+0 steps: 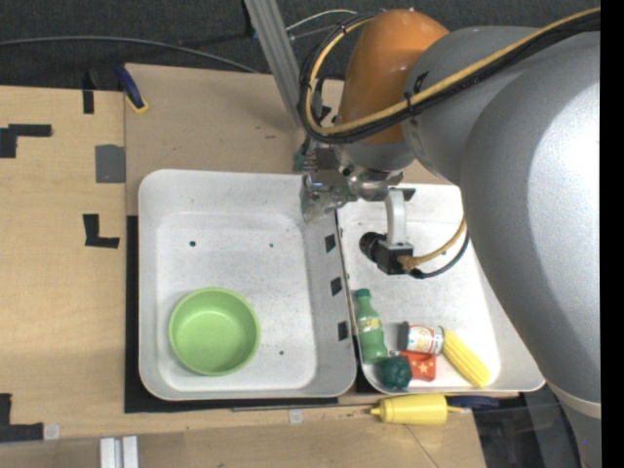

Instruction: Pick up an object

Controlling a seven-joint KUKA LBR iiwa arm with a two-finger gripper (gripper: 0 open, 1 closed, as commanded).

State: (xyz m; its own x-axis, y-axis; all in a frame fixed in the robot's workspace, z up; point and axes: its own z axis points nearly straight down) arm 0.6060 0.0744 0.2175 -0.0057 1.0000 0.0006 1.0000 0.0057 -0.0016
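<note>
Green catches the eye first, over on the left: a lime-green bowl [214,331] sits upright in the near-left corner of the left bin [171,213], well apart from everything else; the white floor of that bin around it is speckled with small dark marks; both bins rest on the tan counter [58,291], which carries black tape marks along its left side. Moving right to the ridge where the two bins meet; the claw [319,195] hangs right over that divider near the far end, metal parts and cables crowded around it, and from this angle I cannot tell how its fingers stand; nothing is visibly caught there. Above it swells the orange band [385,61] of the arm, and the grey bulk of the arm [546,213] covers much of the right bin [478,291]. Now the pickings, all bunched at the near end of the right bin; a green bottle [368,326] lies along the divider side; a dark green lump [394,372] sits just beside its near end; a red and white can [425,339] lies on its side next to that, a red piece [421,364] touching it; a yellow corn cob [466,357] lies tilted at the right. Just outside the bin's near rim, a yellow bottle [413,409] lies on the counter.
</note>
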